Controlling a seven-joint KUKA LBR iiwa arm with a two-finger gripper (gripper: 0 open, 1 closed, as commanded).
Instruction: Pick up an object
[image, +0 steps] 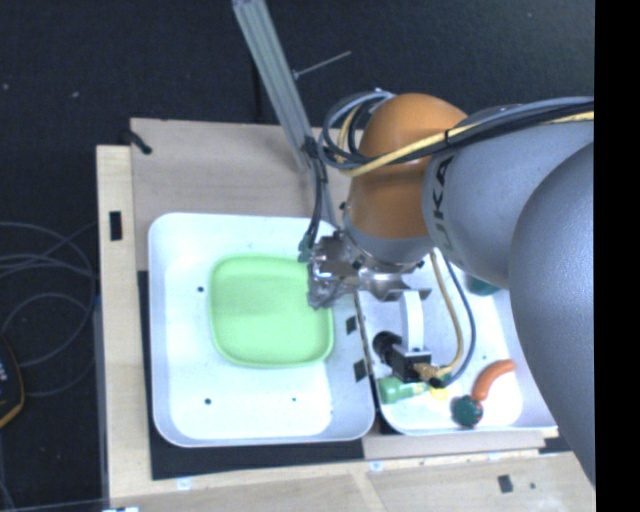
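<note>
A light green square plate (265, 310) lies flat in the left white bin (180, 400). My gripper (322, 280) hangs below the orange wrist band, over the plate's right edge near the wall between the bins. I see nothing held in it. In the right bin (505, 420) lie an orange curved piece (493, 377), a dark green ball (466, 409) and a small green block (395, 391). The arm hides much of that bin.
The grey arm (520, 200) covers the upper right of the bench. A grey slanted bar (275, 75) runs down from the top toward the wrist. Cables loop by the wrist and over the right bin. A teal item (481, 287) peeks out under the arm.
</note>
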